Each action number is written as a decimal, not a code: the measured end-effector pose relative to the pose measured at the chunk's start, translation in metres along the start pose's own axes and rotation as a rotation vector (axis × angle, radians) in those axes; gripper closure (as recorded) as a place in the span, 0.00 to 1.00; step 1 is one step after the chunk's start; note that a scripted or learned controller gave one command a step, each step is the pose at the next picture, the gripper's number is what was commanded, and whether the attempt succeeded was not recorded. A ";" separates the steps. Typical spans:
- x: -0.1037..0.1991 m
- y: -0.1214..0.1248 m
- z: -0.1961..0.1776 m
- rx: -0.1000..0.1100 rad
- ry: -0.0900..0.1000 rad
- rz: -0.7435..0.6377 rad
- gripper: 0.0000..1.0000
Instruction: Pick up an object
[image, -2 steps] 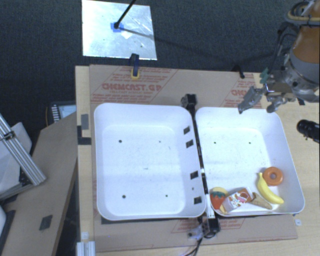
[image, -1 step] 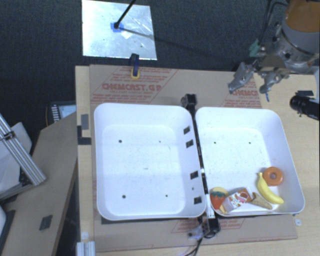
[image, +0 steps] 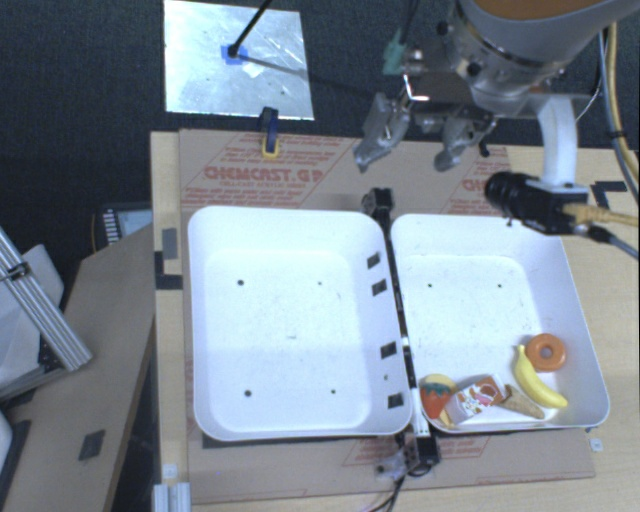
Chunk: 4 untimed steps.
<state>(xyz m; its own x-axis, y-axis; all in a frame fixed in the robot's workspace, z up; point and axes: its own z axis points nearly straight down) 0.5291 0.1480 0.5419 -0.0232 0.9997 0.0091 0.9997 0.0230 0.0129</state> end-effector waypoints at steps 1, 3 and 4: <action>0.086 -0.044 0.007 0.013 -0.006 0.008 0.00; 0.080 -0.041 0.007 0.012 -0.008 0.019 0.00; 0.080 -0.041 -0.004 0.010 -0.006 0.015 1.00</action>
<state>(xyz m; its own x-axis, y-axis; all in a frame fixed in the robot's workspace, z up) 0.4867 0.2272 0.5461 -0.0083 1.0000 0.0027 1.0000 0.0083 0.0028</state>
